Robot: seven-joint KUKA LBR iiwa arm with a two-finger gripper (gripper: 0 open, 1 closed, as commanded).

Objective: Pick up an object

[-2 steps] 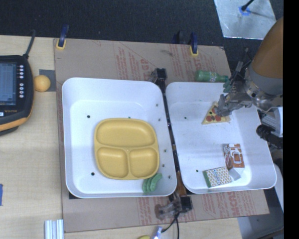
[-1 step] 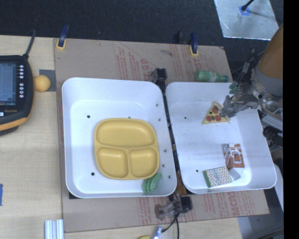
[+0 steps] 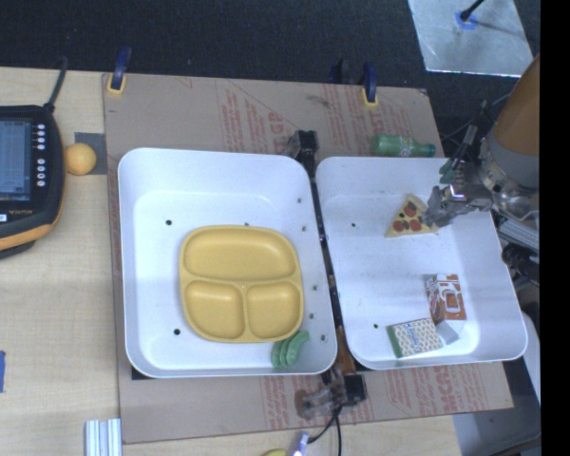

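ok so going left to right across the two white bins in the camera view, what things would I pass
Yellow divided plate → green toy by the left bin's near right corner → then in the right bin, pizza slice → small patterned packet → orange and white packet. The gripper sits just right of the pizza slice.

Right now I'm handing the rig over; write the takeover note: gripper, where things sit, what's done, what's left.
Gripper: low in the right bin, by the pizza slice toy; grip state unclear.
Right bin also holds an orange-white packet and a green-patterned packet near the front.
Left bin: yellow divided plate, green toy at its front corner.
Done: nothing visibly lifted.
Left: grasp and lift one object.
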